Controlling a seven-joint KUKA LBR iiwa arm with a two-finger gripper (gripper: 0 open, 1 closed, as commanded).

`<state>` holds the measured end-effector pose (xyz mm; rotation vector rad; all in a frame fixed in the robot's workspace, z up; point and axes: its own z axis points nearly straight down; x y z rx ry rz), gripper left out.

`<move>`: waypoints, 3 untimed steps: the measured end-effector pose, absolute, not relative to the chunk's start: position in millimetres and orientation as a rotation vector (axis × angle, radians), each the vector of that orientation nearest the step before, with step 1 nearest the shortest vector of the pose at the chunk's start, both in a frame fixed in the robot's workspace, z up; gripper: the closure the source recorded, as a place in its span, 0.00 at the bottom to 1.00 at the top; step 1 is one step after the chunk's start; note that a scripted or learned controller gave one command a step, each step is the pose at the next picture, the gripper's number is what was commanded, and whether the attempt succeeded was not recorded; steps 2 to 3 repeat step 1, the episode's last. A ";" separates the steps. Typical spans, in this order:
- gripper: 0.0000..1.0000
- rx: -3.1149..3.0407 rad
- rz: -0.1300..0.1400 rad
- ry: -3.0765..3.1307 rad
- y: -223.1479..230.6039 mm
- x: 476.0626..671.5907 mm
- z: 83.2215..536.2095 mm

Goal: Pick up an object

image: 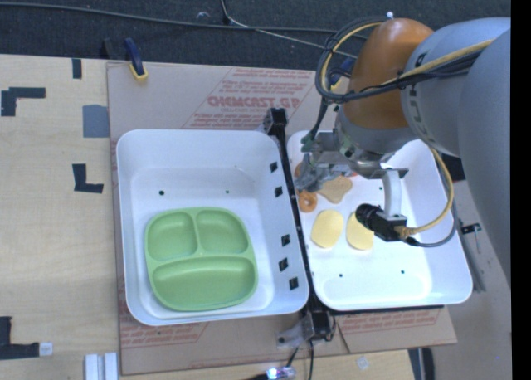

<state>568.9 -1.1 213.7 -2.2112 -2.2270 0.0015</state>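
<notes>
**Gripper low over the right bin, grasp not confirmed**

Arm [415, 80] reaches in from the right, gripper [319, 169] down at the upper left corner of the right bin [431, 287], close to the wall between the two bins. Finger state: cannot tell, the wrist and cabling cover them from this angle.

Candidate things all sit in the right bin: a tan flat piece [336, 189] just beside or partly under the gripper, a small orange ring [308, 201] just below it, and two yellow pieces [327, 229] [359, 236] side by side nearer the middle. The left bin [133, 163] has a green divided plate [200, 259], well apart from the gripper.

Step, as I judge it: approach or grasp attempt on the tan piece or the ring. Nothing visibly held.

Next move calls for closing on one item, then lifting straight up, keeping clear of the bin wall. Flat pieces may slip.
</notes>
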 end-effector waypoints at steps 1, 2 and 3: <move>1.00 -2.211 -0.001 -2.228 53.5 556.7 226.5; 1.00 -2.211 -0.001 -2.228 53.5 556.7 226.5; 1.00 -2.211 -0.001 -2.228 53.5 556.7 226.5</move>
